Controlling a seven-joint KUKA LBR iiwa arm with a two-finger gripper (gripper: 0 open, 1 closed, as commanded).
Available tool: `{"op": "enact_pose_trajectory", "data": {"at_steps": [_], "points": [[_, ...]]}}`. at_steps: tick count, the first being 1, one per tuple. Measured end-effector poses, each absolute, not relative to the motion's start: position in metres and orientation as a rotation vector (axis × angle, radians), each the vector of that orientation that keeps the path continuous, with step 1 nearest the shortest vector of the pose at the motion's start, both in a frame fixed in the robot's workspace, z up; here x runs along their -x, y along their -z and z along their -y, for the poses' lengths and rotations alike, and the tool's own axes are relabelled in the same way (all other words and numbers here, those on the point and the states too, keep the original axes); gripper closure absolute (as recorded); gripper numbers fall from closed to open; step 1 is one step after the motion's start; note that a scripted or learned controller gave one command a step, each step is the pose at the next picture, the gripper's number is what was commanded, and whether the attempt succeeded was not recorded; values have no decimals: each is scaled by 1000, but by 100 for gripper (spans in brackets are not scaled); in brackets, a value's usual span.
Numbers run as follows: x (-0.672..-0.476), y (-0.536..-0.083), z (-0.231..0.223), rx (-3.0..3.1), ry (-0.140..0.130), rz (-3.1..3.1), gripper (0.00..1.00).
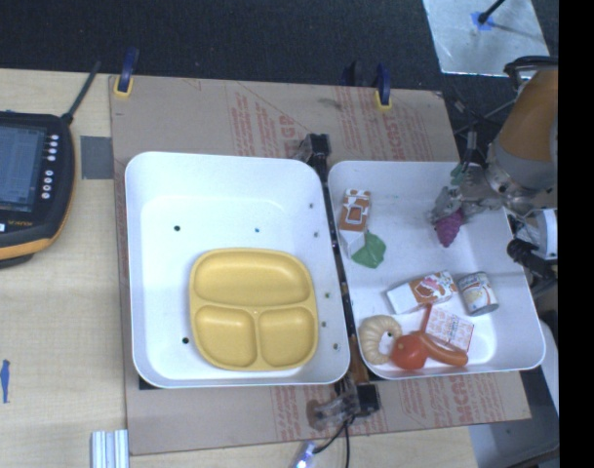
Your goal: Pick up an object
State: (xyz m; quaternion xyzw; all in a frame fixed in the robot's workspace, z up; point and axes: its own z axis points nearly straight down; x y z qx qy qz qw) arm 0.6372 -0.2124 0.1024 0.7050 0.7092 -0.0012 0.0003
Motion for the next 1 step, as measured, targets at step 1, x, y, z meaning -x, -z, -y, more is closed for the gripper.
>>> {"op": "enact_pose_trajectory", "data": {"at_steps": [1], "points": [[-650, -92, 144, -2217, 6, -2231, 100]]}}
